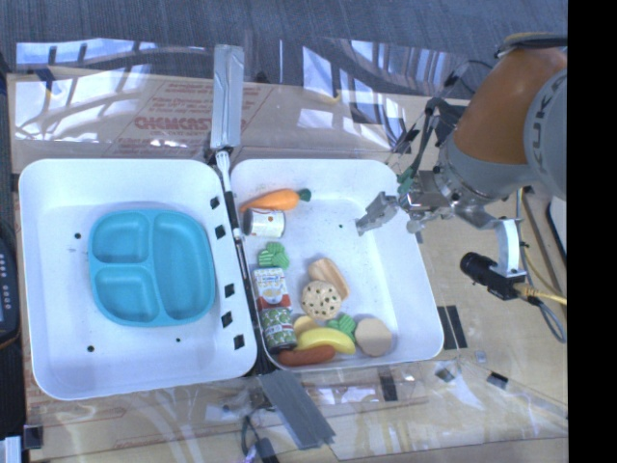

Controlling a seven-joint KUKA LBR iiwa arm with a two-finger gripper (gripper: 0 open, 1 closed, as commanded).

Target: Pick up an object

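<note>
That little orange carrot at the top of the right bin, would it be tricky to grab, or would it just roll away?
The carrot looks like smooth moulded plastic, so it is probably light, stiff and somewhat slippery. Its rounded, tapering body lies on its side on the bin floor, so a nudge would likely roll it in a curve. The pincer hangs off to its right.

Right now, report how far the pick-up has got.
Nothing looks picked yet: the carrot, cookie, banana and other toy foods all lie in the right bin. In hand: the pincer hangs over that bin's upper right area with nothing between its fingers. Left: descending onto an object, closing on it and lifting it. The blue tray sits in the left bin.
</note>
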